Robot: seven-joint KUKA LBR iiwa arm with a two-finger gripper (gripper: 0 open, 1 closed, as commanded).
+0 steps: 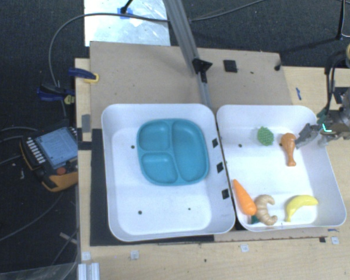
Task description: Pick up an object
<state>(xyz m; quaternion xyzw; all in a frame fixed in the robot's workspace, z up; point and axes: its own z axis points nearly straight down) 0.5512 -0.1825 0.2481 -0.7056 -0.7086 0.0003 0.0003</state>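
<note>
The gripper is nearing the drumstick at right of frame, finger state unclear, needing a descent onto it.

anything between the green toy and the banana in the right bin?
Camera view: no object on the line from the green toy to the banana, just bare bin floor. The drumstick lies right of that line, near the green toy.
</note>
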